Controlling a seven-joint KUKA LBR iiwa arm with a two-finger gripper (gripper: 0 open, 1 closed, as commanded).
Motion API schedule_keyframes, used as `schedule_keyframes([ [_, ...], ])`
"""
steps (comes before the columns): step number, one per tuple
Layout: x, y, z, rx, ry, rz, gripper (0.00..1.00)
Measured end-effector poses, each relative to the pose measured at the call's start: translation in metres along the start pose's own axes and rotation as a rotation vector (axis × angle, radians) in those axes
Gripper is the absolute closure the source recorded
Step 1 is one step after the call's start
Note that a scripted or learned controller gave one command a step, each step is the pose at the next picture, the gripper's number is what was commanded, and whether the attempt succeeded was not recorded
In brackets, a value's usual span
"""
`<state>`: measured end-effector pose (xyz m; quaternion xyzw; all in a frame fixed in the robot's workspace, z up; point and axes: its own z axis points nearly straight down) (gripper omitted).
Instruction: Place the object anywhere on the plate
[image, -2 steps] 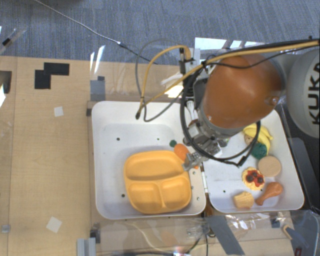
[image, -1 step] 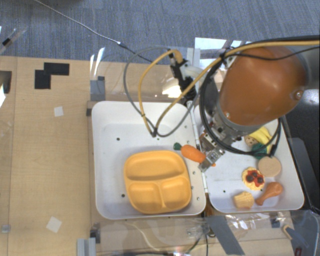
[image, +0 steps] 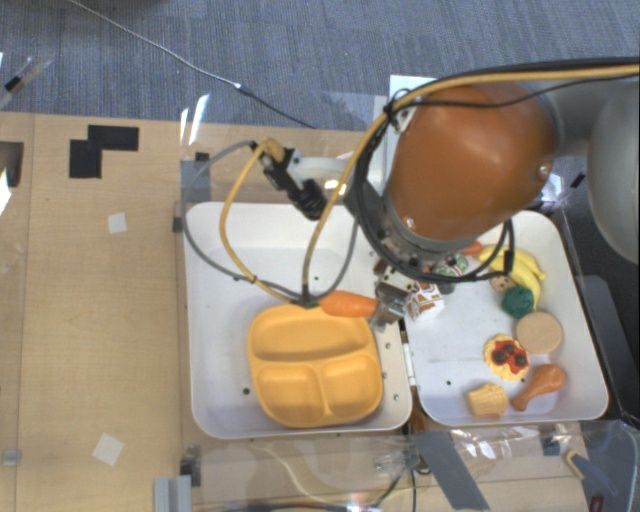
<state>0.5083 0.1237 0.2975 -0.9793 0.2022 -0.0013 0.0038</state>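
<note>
Orange wrist band (image: 470, 160) hides most of the gripper (image: 395, 300) beside carrot (image: 347, 304).

Arm (image: 560, 110): grey, enters from 3 o'clock, reaching toward the frame's centre.
Orange band (image: 470, 160): broad dome at about 1 o'clock of centre, hiding the wrist beneath.
Gripper (image: 398, 298): pokes out below the band, toward 7 o'clock.

Wooden bench (image: 90, 340) carries two white bins touching: left bin (image: 215, 330) at 6 o'clock, right bin (image: 585, 370) toward 4. Black marker shapes (image: 100, 148) at 10 o'clock.
</note>
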Motion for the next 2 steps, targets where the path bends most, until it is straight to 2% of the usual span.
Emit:
schedule_keyframes([
  [1, -0.0258, -0.0523, 0.034, -0.003, -0.004, -0.209, 1.0],
  [2, -0.0244, -0.051, 0.0338, -0.003, -0.003, -0.206, 0.0],
])
